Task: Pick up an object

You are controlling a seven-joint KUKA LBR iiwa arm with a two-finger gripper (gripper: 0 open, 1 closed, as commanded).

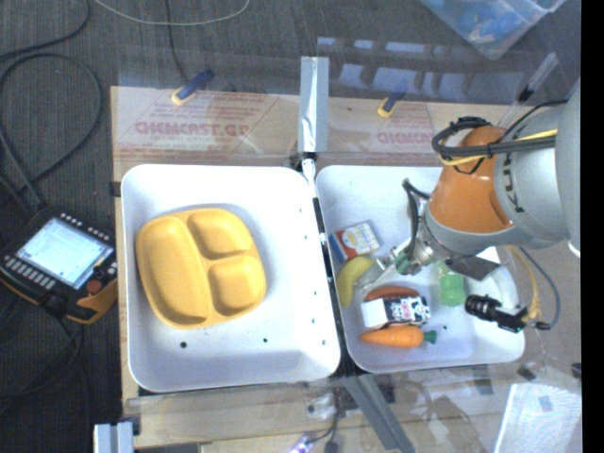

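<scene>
- You have the arm reaching in from the right, its orange band above the right bin.
- Your gripper hangs low near the middle of the right bin; whether the claw is open or closed you cannot tell, since the wrist hides most of it.
- Nothing can be seen between its tips, so count no object as held.
- Just to its left, towards the bin's left wall, lies a yellow banana, with a small red and white carton beyond it, nearer the far edge.
- Below the gripper, by the bin's near edge, you see a red and white packet and, touching its near side, an orange carrot.
- A green piece sits to the gripper's right, partly under the arm.
- In the left bin, a yellow divided tray rests near the left wall, well apart from the gripper.
</scene>
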